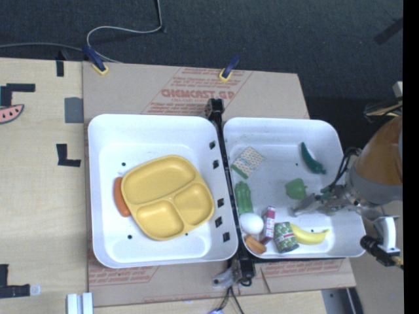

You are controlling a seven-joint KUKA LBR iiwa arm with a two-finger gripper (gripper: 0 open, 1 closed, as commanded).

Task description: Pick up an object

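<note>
The right bin holds several small items. Along its left side lie a patterned packet, a green cucumber, a white egg and an orange piece. A dark green pod rests near the back. At the front are a banana, a green can and a pink tube. My gripper reaches in from the right, low over the bin floor. It sits just below a green pepper and above the banana. Nothing is visibly held in it.
The left bin carries a yellow divided plate with an orange item tucked under its left edge. A black divider clip joins the bins. The arm's orange band hangs over the right bin's edge.
</note>
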